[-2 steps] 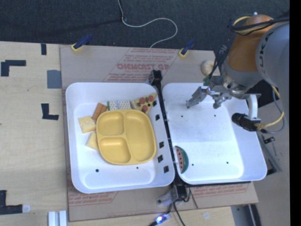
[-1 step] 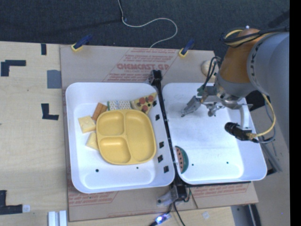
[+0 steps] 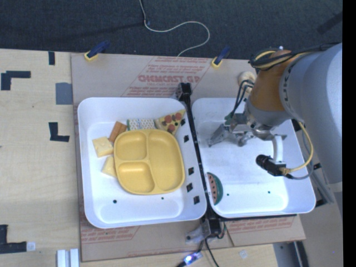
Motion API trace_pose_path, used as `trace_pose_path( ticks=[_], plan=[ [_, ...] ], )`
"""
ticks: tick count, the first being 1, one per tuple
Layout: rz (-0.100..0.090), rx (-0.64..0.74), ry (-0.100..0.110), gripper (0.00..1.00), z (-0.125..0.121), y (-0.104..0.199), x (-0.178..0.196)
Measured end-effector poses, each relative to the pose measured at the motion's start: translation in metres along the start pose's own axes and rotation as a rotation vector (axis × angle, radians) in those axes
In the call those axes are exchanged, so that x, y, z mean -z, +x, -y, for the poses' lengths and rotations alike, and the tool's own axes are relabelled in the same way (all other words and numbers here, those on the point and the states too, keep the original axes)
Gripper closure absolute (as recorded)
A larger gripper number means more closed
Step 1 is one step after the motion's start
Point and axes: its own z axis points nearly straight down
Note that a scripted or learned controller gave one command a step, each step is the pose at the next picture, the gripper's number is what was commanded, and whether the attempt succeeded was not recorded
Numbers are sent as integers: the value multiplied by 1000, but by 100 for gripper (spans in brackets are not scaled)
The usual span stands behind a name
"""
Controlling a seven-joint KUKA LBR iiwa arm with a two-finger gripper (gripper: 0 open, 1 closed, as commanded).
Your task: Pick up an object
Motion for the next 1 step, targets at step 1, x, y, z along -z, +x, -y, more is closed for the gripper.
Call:
trace_pose_path(
  ticks=[1],
  plan=[
    [0,1,-3,100,-1,0,13]
  ],
)
